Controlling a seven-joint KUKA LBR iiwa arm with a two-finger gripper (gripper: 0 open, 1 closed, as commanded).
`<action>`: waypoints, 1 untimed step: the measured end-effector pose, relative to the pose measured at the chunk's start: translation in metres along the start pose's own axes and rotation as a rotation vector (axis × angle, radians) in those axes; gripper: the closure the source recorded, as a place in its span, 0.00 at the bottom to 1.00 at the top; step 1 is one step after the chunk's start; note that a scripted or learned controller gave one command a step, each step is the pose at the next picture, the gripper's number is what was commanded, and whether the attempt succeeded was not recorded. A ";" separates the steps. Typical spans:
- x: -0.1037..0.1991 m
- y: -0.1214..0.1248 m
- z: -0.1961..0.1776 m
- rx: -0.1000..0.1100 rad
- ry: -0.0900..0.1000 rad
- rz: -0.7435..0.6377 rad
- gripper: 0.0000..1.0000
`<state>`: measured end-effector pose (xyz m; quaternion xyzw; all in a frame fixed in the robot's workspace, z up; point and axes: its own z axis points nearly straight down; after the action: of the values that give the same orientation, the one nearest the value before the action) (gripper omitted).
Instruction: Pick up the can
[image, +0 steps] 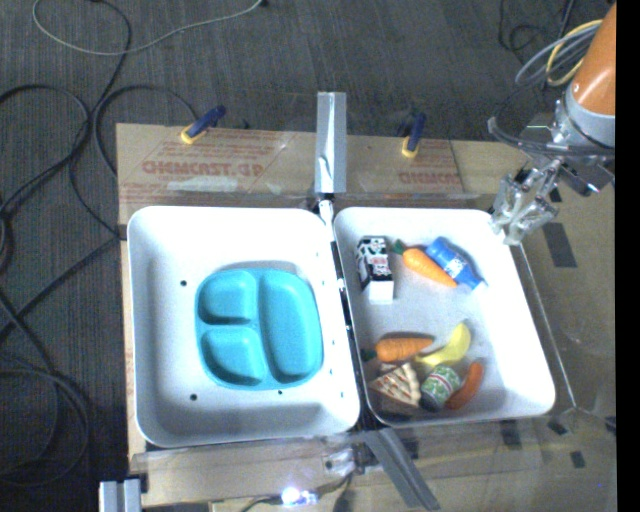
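Two bins sit side by side on the worktop, and the can (441, 385) lies in the right bin (530, 330), at its near edge, wedged between a banana (452, 344), a sandwich (397, 386) and a reddish sausage (467, 385). The gripper (520, 212) hangs over that bin's far right corner, so the can lies toward the near side and somewhat left of it. Whether the fingers are released or clenched cannot be told. The can looks small, dark green with a red label, apparently upright.
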<state>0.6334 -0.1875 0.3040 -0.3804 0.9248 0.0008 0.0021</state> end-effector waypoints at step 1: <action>0.027 -0.021 0.037 -0.002 0.001 -0.525 1.00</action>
<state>0.6291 -0.2220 0.2673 -0.6073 0.7945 0.0012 0.0015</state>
